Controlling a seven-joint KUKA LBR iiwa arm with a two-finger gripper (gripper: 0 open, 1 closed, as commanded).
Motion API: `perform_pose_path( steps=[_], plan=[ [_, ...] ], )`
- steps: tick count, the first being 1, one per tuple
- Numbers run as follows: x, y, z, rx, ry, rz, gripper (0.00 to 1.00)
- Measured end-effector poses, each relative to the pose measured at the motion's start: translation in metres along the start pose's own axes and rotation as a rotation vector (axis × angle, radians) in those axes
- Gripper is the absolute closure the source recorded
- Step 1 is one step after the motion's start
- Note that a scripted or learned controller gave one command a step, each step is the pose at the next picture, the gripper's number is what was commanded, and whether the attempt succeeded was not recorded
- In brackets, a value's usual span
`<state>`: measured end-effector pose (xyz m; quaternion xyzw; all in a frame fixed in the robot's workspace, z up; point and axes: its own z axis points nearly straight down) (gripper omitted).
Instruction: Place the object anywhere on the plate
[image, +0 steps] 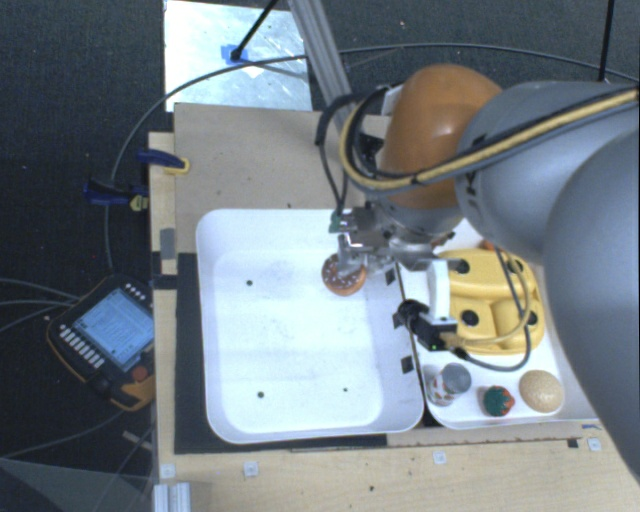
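Grey arm (560, 180) fills the right side. Left bin (290, 330) lies under the hand (347, 262), the yellow plate (490, 310) off to its right in the other bin. Small brown object (345, 277) sits at the fingertips; grip state: cannot tell. Judged step: pickup. Next: lift, carry rightward onto plate.

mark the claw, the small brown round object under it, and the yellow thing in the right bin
claw (347, 258): camera view, between its fingertips
small brown round object (345, 280): camera view, its top face
yellow thing (487, 300): camera view, its upper surface
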<state>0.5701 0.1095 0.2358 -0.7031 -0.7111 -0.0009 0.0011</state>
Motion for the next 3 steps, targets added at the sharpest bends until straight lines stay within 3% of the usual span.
perform_pose_path(
  steps=[2,3],
  plan=[
    [0.091,-0.017,0.005,0.001,-0.001,0.002,1.0],
    [0.088,-0.016,0.004,0.0,-0.002,0.007,0.0]
  ],
)
